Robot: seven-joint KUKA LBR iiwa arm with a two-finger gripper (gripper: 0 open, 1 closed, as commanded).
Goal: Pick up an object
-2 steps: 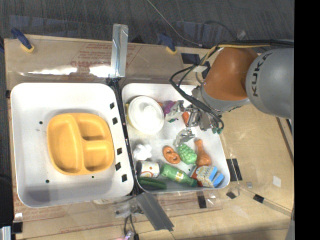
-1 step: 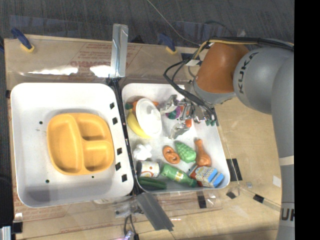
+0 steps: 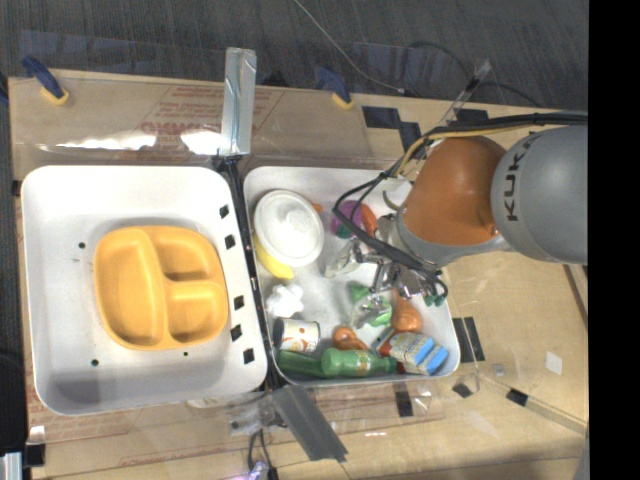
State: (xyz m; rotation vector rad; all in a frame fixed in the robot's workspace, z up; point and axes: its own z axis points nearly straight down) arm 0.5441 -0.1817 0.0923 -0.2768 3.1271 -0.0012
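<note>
Clutter (image 3: 350,338) in right bin (image 3: 300,180)

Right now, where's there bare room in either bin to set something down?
The left bin has bare floor all around the yellow divided tray, widest along its near edge and left side. The right bin is crowded: the white lidded cup, the green bottle and small items fill it, with the arm above. A small bare patch lies mid-bin, just right of the crumpled white piece.

Across the top of the frame I see dark grey carpet (image 3: 150,8) crossed by a thin pale cable (image 3: 330,38), and below it my brown cardboard-covered bench (image 3: 120,108) bearing black tape marks (image 3: 470,340).
</note>
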